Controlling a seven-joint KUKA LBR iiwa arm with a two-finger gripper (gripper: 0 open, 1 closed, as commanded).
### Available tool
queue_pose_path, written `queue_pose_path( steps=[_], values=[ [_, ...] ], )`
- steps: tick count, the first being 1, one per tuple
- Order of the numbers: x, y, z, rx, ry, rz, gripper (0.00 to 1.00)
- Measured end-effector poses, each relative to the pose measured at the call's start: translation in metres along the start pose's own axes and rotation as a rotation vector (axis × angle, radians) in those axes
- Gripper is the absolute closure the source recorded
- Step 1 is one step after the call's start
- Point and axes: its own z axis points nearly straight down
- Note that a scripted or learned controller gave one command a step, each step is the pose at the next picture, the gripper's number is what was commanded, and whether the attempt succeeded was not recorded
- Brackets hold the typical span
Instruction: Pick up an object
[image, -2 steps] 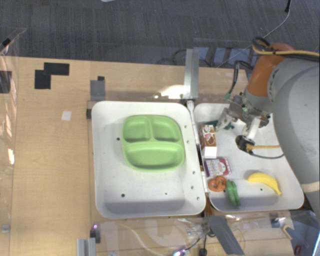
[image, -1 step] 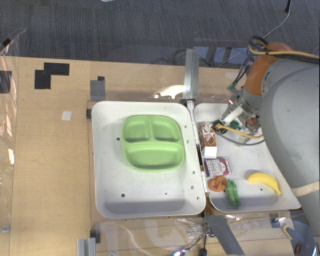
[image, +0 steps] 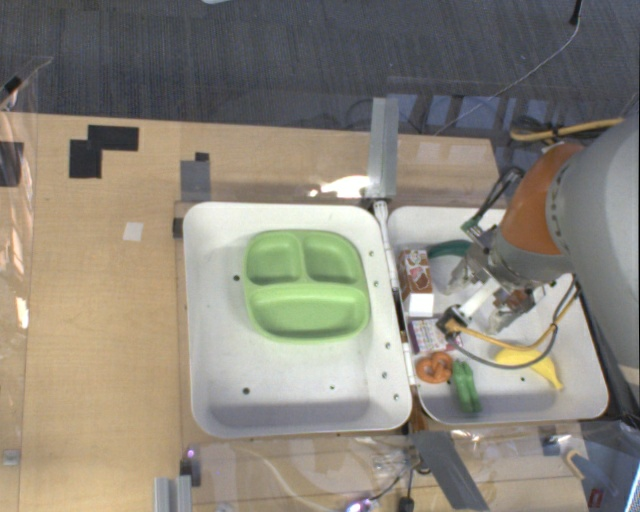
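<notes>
While open room rims the green divided plastic plate in the left white bin, the right white bin crowds a yellow banana near the gripper, whose grip I cannot tell.

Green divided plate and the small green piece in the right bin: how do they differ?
The green divided plate lies in the left bin; the small green piece lies in the right bin, beside an orange pretzel-shaped piece. The plate is far broader, with three compartments; the piece is small, elongated and undivided. The plate is pale lime; the piece is deeper green. Both rest on a bin floor.
</notes>
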Motion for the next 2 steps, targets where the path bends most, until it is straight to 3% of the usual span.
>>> queue_pose_path(
  steps=[1,2],
  values=[
    [0.003,0.029,0.002,0.0,0.0,0.422,0.0],
    [0.056,0.054,0.005,0.013,-0.027,0.466,0.0]
  ],
)
